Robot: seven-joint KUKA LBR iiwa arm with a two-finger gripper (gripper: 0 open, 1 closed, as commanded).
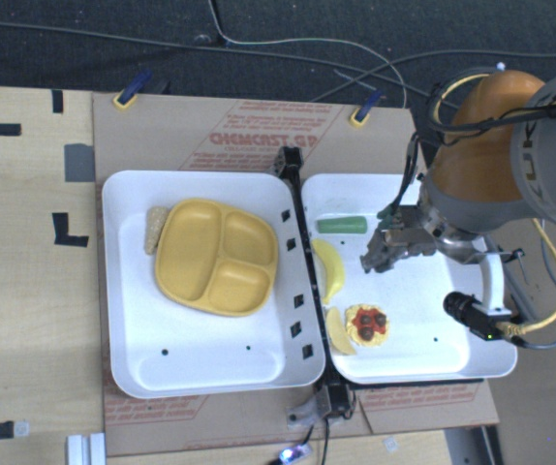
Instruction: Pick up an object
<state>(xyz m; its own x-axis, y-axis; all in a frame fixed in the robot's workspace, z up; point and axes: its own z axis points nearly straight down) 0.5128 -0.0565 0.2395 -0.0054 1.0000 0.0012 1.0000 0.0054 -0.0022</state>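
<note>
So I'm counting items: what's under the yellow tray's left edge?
A tan, sponge-like piece pokes out from under the yellow tray in the left bin; its covered part can't be seen.

The pincer (375, 260) hangs over the right bin (423, 356), near a banana (331, 269) and green stick (341, 225). A yellow tray (215, 257) fills the left bin (200, 371).

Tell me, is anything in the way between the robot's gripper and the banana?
Nothing visible is. The gripper hangs over the right bin, and the banana lies just to its left with bare white floor between them. The green stick and the little pizza sit off to either side.
</note>
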